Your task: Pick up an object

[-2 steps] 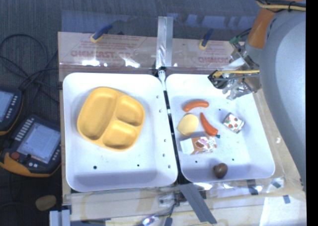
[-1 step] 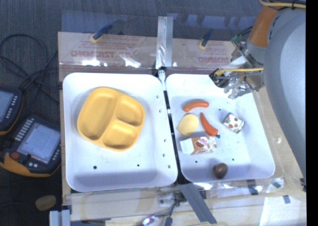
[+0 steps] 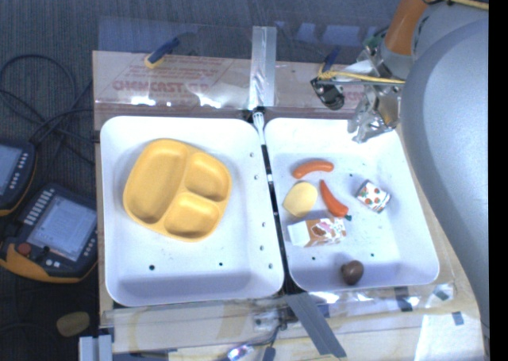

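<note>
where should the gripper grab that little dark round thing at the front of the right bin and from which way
Probably straight from above, fingers closing across the middle of the dark round object. It looks ball-like, so no side grips better, and it sits apart from the other items. It lies close to the right bin's near wall, so closing the fingers parallel to that wall seems safest.

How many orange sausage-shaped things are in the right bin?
2. One orange sausage lies toward the back of the right bin; the other sausage lies slanted just in front of it, beside a yellow round object.
</note>
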Controlling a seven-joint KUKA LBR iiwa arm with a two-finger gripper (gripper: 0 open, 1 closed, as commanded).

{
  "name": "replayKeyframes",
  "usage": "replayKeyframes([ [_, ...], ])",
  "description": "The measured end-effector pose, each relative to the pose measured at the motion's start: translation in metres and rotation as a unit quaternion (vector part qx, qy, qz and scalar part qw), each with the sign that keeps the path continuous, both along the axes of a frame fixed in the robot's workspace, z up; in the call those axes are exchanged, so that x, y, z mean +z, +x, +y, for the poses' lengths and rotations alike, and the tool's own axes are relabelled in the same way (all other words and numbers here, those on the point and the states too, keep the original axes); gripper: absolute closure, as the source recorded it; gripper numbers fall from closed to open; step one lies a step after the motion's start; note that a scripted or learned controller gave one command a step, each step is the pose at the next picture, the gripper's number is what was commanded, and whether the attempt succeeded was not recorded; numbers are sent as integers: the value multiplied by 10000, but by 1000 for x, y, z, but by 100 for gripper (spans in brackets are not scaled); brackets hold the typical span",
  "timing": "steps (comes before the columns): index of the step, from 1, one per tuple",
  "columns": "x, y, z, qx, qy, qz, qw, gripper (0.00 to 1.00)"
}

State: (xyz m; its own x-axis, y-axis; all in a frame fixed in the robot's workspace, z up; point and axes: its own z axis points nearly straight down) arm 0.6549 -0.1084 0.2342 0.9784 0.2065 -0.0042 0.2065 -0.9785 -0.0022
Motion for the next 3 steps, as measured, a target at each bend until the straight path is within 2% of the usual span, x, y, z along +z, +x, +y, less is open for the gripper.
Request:
replayKeyframes([
  [1, 7, 0, 1, 26, 14, 23, 10000, 100],
  [2, 0, -3, 49, 2, 6, 3, 10000, 100],
  [3, -53, 2, 70, -12, -2, 9, 10000, 100],
])
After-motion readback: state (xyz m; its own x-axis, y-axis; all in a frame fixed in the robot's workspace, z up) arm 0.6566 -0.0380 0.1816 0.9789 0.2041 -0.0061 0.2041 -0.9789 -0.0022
